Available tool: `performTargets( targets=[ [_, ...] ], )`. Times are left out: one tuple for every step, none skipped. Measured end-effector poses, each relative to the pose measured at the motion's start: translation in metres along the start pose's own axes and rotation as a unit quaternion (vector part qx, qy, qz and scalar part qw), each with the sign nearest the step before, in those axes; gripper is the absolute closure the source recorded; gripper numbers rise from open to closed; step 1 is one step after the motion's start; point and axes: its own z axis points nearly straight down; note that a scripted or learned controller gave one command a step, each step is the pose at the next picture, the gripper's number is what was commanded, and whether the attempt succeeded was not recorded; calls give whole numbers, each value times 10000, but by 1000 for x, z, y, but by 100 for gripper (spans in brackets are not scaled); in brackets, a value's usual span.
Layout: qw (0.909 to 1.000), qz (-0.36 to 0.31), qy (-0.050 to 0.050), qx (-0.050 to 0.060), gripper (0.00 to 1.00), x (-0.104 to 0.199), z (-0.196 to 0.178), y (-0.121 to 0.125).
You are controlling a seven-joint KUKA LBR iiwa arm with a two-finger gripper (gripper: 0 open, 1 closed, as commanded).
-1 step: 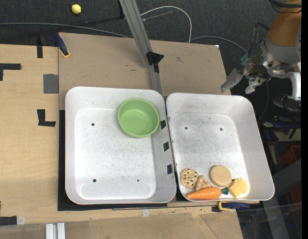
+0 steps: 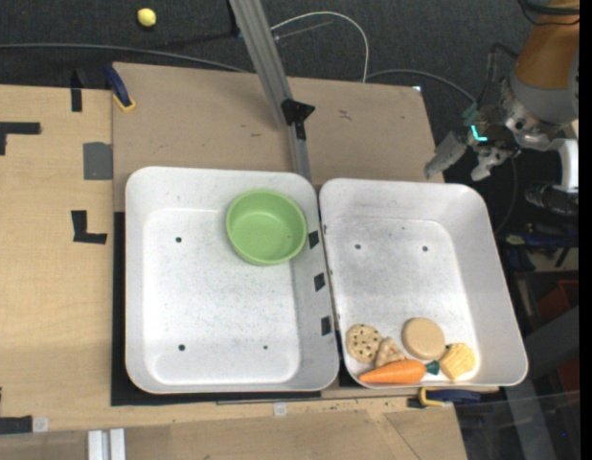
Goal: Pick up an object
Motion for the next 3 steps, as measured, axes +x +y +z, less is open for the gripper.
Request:
performTargets(
  targets=[
    [10000, -4, 10, 29, 0, 7, 64, -1],
    [10000, -1, 10, 26, 0, 19, 118, -2],
    [10000, -4, -1, 7, 0, 20, 160, -3]
  ],
)
